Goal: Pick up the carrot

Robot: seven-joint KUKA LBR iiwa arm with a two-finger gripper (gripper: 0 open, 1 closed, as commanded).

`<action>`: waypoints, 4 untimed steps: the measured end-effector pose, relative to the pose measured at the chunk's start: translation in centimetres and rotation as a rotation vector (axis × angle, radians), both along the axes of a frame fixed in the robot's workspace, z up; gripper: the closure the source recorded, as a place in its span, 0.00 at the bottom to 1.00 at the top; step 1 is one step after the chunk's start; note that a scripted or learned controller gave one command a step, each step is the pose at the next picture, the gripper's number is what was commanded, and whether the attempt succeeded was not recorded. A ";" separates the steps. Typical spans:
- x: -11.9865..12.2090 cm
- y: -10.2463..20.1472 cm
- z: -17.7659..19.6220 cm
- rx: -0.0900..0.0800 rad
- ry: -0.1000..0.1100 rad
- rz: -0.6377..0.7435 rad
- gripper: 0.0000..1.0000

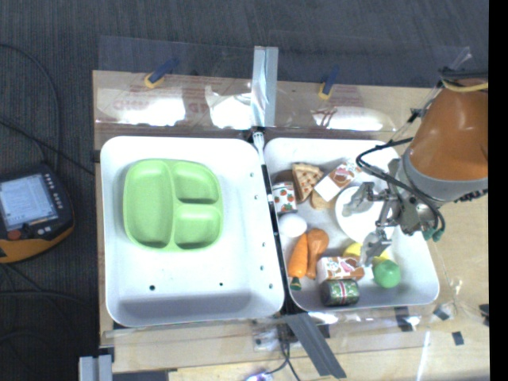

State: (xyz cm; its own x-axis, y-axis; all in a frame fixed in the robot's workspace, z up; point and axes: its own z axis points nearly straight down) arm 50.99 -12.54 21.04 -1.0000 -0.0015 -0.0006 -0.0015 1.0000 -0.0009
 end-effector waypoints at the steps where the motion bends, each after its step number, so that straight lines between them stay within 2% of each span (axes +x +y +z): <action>1: 3.6 2.2 -8.9 -0.005 -0.019 0.097 0.00; 2: 1.3 2.6 -9.5 -0.017 -0.066 0.141 0.00; 3: 1.0 2.4 -9.6 -0.014 -0.078 0.170 0.00; 4: 3.6 10.0 -2.6 0.002 -0.004 0.769 0.00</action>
State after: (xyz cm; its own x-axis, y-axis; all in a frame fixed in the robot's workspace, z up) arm 54.57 -2.51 18.49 -0.7178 -0.6962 -0.0050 -0.6962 0.7178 -0.0007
